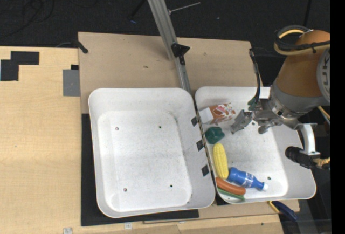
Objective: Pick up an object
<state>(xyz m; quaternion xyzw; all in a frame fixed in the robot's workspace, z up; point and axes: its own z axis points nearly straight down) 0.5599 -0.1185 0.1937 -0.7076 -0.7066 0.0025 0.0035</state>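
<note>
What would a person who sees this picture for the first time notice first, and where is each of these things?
The eye goes first to the arm with its orange band, reaching in from the right, its end effector over the right bin. Next come the bright toys along that bin's left side: a yellow corn cob, a blue bottle, a green piece and a red-and-white packet. The left bin is a plain white expanse beside them.

Two white bins [143, 114] sit side by side. Just left of the gripper [249, 123] lie one red-and-white packet [222, 112], one green block [214, 133], one corn cob [220, 159], one blue bottle [246, 179] and one hot dog [230, 186].
</note>
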